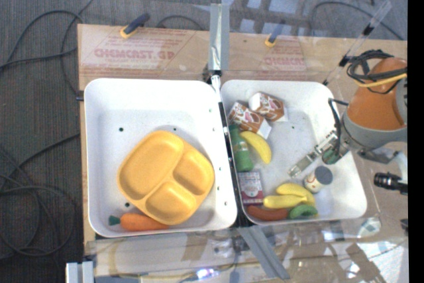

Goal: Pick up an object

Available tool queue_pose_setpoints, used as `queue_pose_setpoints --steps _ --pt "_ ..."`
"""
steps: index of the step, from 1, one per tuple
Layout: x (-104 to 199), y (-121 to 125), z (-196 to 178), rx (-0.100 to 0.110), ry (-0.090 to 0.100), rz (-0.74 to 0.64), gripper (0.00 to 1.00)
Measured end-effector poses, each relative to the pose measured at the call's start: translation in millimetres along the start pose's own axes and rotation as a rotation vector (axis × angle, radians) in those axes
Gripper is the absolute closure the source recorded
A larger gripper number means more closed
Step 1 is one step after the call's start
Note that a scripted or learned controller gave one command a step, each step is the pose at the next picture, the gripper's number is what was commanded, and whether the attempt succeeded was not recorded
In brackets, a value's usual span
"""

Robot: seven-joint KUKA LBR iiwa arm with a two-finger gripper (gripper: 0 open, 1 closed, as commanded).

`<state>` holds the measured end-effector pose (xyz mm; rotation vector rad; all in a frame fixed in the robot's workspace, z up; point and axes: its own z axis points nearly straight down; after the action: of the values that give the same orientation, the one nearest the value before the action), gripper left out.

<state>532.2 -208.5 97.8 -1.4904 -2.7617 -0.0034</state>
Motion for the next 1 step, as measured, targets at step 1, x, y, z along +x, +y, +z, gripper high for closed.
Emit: queue_pose_setpoints --steps 1 --pt "-18.4 20.1 9.9 -0.006 0.009 0.259 0.0"
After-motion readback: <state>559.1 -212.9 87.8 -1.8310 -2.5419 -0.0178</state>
